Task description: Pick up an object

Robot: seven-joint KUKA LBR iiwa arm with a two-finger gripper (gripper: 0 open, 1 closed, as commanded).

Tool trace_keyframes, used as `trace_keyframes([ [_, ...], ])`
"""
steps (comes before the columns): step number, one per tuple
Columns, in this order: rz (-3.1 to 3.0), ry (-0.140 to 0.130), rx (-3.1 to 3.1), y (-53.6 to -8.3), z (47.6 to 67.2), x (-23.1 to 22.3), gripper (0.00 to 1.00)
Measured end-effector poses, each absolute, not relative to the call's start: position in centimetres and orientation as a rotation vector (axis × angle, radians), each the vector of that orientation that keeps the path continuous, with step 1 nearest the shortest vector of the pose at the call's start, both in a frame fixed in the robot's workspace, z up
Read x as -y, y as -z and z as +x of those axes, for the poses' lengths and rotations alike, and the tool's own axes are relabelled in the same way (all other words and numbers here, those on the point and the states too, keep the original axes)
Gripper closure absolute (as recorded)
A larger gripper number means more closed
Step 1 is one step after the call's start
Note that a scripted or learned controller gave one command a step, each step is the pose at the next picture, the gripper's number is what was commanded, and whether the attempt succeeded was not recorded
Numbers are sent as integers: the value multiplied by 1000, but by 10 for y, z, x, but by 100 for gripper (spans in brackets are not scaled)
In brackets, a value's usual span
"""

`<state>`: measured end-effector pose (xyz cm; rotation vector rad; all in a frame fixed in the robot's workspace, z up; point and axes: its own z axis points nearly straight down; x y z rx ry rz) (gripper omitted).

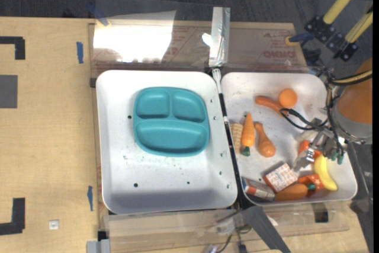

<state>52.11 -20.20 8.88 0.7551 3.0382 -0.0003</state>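
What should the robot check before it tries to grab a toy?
1. Gripper over the right bin: ok.
2. Toys within reach: ok, the banana lies right beside the gripper.
3. Fingers open: cannot tell, wires blur them.
4. Already holding something: cannot tell.
5. Room around the target: not ok, the banana, a patterned block and an orange toy crowd the near corner.
6. Teal plate out of the way in the left bin: ok.

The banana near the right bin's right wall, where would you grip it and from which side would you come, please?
I would probably grip the banana across its curved middle, coming from above, jaws closing across its narrow width. It lies flat, running from upper left to lower right, close to the right bin's wall and crowded by toys on its left, so a side approach looks blocked. The gripper is just beside it.
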Motion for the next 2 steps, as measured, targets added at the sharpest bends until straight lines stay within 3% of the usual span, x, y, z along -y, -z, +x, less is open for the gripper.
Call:
trace_keyframes([
  [1, 887, 0, -3000, -89, 488, 175, 0],
  [2, 629, -4, -3069, -93, 600, 124, 0],
])
